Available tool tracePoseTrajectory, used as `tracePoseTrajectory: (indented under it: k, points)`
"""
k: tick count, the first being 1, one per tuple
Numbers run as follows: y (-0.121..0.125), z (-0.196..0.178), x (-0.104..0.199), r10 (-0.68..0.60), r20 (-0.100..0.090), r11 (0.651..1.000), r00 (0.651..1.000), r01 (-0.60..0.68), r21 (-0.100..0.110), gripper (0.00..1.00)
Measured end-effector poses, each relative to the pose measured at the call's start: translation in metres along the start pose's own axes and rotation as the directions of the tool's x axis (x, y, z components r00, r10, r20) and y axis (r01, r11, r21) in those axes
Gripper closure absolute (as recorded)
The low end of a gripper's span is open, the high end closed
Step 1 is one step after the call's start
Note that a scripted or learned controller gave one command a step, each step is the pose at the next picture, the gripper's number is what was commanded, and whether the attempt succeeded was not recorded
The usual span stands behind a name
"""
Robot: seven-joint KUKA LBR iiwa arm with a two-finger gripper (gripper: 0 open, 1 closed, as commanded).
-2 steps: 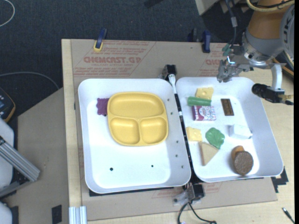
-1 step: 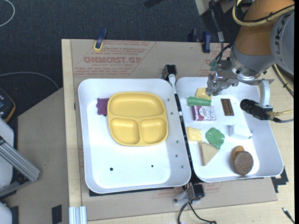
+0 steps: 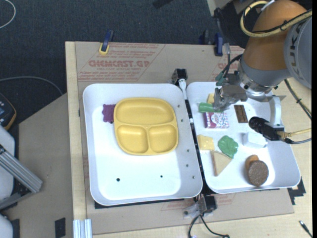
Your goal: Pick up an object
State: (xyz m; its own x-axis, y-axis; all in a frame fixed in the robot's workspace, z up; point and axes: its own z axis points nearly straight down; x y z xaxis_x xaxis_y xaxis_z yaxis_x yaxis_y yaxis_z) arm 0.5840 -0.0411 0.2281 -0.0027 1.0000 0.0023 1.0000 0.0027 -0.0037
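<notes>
Brown disc (image 3: 257,171) near right bin's (image 3: 292,175) front rim

pincer (image 3: 221,99) low in right bin (image 3: 292,165) above green piece (image 3: 206,107); yellow tray (image 3: 146,125) in left bin (image 3: 94,148).

This is a robotics lab or test cell. Left of the claw (image 3: 219,102), a cardboard-covered bench (image 3: 124,63) is held down by clamps (image 3: 104,44) at its far edge. Loose cables (image 3: 29,83) run over dark carpet (image 3: 49,19) beyond, and an aluminium framing bar (image 3: 17,170) stands far to the left. Toy food fills the white bin (image 3: 287,157) under the claw.
</notes>
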Motion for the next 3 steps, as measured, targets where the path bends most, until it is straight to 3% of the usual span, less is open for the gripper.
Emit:
tracePoseTrajectory:
  k: [2,3]
  points:
    - [-0.081,0.014,0.059,0.001,0.000,1.000,1.000,-0.001,0.003,1.00]
    - [-0.091,0.002,0.058,0.003,0.001,1.000,1.000,-0.003,-0.001,1.00]
